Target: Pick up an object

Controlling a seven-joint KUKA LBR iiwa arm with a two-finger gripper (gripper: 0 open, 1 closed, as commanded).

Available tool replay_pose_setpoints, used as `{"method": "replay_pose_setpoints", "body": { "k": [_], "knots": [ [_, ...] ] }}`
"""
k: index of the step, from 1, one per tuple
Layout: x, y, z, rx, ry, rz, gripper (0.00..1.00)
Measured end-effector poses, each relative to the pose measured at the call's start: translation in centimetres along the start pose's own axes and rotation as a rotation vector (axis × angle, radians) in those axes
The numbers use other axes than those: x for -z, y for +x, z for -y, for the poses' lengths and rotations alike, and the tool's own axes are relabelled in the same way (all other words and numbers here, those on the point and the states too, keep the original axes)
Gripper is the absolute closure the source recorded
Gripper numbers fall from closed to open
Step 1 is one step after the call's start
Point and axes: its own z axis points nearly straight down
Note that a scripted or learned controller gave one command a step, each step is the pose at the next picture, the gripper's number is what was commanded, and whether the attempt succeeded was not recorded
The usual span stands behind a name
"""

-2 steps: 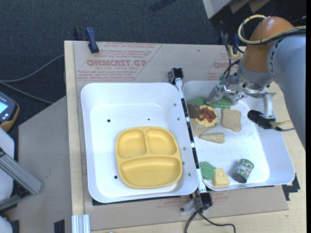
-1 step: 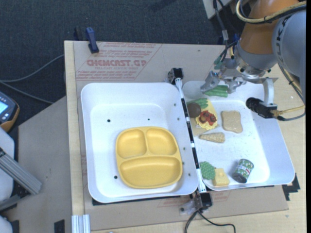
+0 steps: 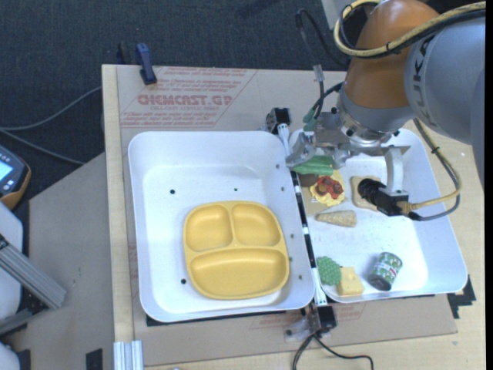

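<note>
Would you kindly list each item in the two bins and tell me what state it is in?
Yellow divided plate: flat in the left bin, compartments bare.
Pizza slice: flat, right bin.
Ice cream cone: on its side.
Can: tipped over.
Cheese wedge: lying beside a green piece.
Green item: under the claw; grip unclear.

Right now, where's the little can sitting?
The can lies in the right bin, near its front right corner in the camera view, just right of the yellow cheese wedge and in front of the gripper.
</note>
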Motion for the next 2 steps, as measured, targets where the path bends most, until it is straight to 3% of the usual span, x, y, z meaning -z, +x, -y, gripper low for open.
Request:
{"method": "replay_pose_setpoints", "body": {
  "k": [1, 2],
  "knots": [
    [-1.4, -4.4, 2.1, -0.013, 0.002, 0.005, 1.0],
    [1.8, -2.6, 5.5, -0.007, -0.001, 0.002, 1.0]
  ]
}}
